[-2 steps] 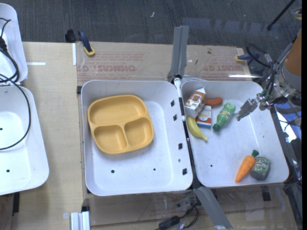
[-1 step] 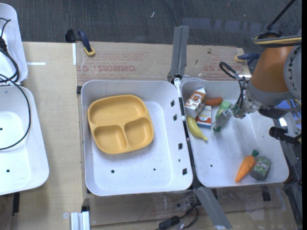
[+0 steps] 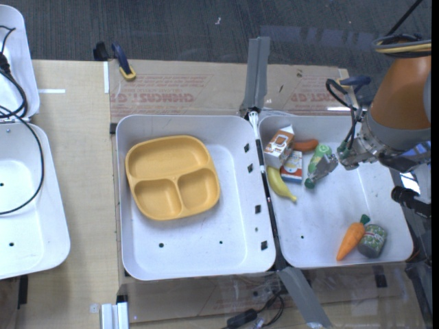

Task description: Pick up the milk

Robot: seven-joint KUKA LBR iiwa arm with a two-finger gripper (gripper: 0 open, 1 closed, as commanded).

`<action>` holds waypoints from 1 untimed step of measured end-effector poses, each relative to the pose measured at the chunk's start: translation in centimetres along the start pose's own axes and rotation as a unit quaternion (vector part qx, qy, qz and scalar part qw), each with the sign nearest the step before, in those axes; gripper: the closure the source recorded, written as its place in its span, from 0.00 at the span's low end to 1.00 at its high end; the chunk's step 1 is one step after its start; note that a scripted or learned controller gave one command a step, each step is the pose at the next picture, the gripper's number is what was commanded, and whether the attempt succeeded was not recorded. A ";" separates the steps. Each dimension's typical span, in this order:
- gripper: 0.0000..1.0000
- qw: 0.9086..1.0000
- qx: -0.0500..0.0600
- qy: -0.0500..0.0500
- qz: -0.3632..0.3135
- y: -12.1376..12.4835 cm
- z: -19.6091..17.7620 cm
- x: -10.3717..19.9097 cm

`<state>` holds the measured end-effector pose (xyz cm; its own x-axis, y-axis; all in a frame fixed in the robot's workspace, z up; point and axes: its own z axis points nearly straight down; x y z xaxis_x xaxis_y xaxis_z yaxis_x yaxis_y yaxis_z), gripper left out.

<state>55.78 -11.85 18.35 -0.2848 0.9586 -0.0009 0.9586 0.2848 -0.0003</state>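
Note:
The milk (image 3: 279, 144) is a small white carton with an orange label, standing in the back left corner of the right bin (image 3: 322, 249). My gripper (image 3: 344, 157) hangs over the back middle of that bin, a little to the right of the milk. A green bottle (image 3: 317, 165) lies between the two, its right end just by the gripper. Nothing of the milk is hidden.
Beside the milk lie a red sausage (image 3: 306, 144), a small red and blue box (image 3: 293, 167) and a banana (image 3: 281, 184). A carrot (image 3: 350, 240) and a grey can (image 3: 374, 240) rest at the front right. The left bin (image 3: 199, 256) holds a yellow divided plate (image 3: 172, 177).

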 end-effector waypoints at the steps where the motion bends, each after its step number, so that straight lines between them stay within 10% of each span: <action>1: 1.00 1.000 0.001 0.000 0.000 0.0 -0.8 -0.1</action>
<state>55.79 -11.93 19.15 -0.2853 0.9584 -0.0013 0.9584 0.2853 -0.0020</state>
